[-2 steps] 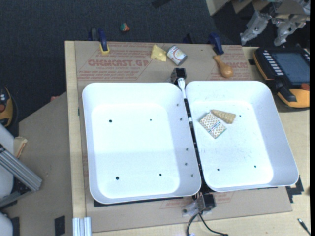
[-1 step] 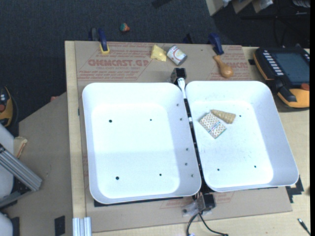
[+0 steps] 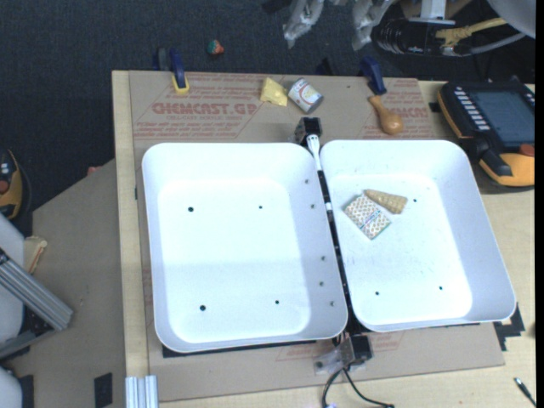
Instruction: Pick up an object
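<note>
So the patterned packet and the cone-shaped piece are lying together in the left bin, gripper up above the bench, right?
Not quite: the camera view shows the patterned packet and cone-shaped piece in the right bin, not the left bin. The gripper is indeed up beyond the bench.

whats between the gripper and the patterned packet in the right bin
In the camera view, the small box and black clip on the cardboard board lie between gripper and patterned packet.

The pale metal two-finger gripper [image 3: 332, 21] was seen high at the top edge, fingers [image 3: 299, 22] spread well apart and pointing down, nothing held between them. The arm was cut off by the frame above it.
</note>
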Tool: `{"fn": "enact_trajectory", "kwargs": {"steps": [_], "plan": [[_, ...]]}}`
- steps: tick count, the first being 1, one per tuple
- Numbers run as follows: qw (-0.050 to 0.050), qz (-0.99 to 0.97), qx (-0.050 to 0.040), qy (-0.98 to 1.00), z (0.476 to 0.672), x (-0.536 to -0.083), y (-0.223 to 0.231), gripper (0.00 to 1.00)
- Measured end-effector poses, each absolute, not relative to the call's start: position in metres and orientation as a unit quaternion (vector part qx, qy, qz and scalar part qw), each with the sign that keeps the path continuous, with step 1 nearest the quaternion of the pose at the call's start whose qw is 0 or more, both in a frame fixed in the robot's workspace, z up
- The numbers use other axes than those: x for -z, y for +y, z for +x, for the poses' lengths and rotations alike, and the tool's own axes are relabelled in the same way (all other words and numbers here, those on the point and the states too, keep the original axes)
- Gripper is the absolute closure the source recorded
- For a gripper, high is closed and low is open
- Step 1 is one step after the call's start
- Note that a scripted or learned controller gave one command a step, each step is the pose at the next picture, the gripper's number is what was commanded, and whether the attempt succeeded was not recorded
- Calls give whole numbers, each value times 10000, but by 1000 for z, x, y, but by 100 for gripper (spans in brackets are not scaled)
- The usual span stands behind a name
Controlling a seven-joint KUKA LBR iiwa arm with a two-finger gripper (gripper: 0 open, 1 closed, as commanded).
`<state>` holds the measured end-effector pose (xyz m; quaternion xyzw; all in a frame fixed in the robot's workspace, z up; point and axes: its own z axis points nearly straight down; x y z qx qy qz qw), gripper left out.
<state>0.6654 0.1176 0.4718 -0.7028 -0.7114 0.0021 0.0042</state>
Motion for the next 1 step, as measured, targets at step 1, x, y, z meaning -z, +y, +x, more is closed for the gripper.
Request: {"fn": "enact_trajectory", "kwargs": {"steps": [1], "plan": [[52, -7048, -57, -7094, 664, -344, 179, 0]]}}
